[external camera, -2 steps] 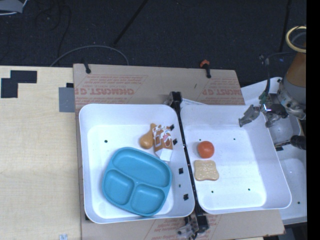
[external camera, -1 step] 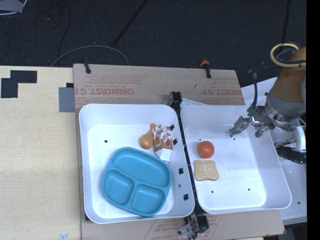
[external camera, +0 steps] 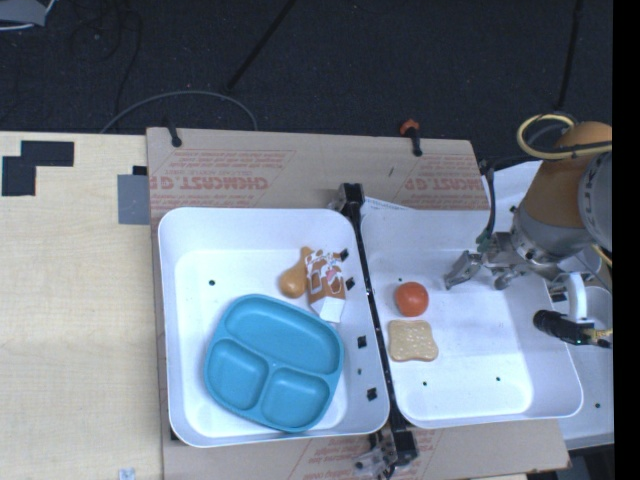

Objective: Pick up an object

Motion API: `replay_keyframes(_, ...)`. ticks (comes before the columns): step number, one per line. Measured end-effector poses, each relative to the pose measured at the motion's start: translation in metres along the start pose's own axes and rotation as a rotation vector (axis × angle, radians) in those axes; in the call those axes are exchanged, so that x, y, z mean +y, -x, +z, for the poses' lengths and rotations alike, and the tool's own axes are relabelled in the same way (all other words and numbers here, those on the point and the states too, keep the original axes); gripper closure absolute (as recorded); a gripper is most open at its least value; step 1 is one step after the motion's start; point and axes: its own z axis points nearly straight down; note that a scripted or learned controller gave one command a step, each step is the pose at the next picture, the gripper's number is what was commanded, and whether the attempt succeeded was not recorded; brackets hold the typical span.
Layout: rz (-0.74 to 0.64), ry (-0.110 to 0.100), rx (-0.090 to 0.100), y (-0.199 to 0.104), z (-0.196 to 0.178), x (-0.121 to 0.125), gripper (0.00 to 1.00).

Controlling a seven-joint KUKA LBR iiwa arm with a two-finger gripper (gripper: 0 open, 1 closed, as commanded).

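While two shallow white bins sit side by side on a brown cardboard sheet (external camera: 300, 173) laid over a pale wooden bench (external camera: 70, 308), dark carpet (external camera: 300, 48) crossed by black cables is seen toward twelve o'clock. A blue divided plate (external camera: 272, 361) is seen in the left bin (external camera: 185, 318), with an orange-brown toy piece (external camera: 294, 278) and a small printed carton (external camera: 326, 278) at its one o'clock. A red tomato (external camera: 411, 298) and a tan cracker (external camera: 411, 341) are placed in the right bin (external camera: 500, 368), near the divider. The gripper (external camera: 482, 268) is held at the tomato's three o'clock, its fingers spread apart with nothing between them.
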Motion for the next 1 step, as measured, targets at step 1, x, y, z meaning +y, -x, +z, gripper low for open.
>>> replay_keyframes(1, -0.001, 0.003, -0.001, 0.0004, -0.0132, 0.0008, 1.0)
